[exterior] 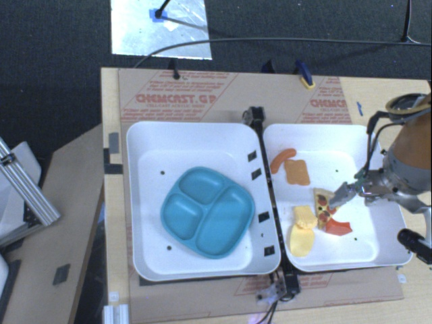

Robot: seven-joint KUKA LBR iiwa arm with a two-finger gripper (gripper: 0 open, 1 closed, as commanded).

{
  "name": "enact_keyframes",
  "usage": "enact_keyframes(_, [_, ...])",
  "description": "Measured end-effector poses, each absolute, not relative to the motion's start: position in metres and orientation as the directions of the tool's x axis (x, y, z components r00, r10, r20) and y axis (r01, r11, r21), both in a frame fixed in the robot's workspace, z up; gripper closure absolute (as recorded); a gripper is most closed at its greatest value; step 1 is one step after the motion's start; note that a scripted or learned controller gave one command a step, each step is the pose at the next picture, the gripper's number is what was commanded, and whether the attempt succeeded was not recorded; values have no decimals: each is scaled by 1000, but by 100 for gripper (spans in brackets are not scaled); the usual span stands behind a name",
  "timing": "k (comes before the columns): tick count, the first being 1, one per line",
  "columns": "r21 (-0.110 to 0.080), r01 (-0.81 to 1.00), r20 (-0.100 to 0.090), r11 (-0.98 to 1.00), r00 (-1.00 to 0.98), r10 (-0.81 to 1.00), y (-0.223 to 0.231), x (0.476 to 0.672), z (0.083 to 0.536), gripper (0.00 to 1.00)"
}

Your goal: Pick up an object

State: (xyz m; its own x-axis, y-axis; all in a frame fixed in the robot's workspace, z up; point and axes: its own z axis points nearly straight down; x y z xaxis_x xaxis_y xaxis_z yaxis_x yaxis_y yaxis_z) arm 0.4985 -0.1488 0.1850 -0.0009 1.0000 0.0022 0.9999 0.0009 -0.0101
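Camera view: the gripper (337, 196) is low in the right bin (351, 137), reaching in from the right. Its tip sits over the pizza slice (322, 204), with the red piece (339, 227) just below it and the yellow pieces (303, 229) to the left of the tip. The orange sausage (283, 158) and tan nugget (297, 173) lie up-left. The blue plate (208, 211) occupies the left bin (152, 147). Gripper state: cannot tell; the tip is too small and blurred, and contact with the slice is unresolved.

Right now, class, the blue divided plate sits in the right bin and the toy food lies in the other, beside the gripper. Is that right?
Not quite. The camera view shows the blue divided plate in the left bin; the toy food lies in the other, beside the gripper.
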Motion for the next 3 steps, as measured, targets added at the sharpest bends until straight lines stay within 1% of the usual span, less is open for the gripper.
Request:
enact_keyframes(1, [1,1000,0,4,-4,1000,-149,501,190,0])
enact_keyframes(2, [-4,1000,2,1,-1,1000,-145,495,130,0])
enact_keyframes(3, [0,1000,0,0,0,1000,-145,495,83,0])
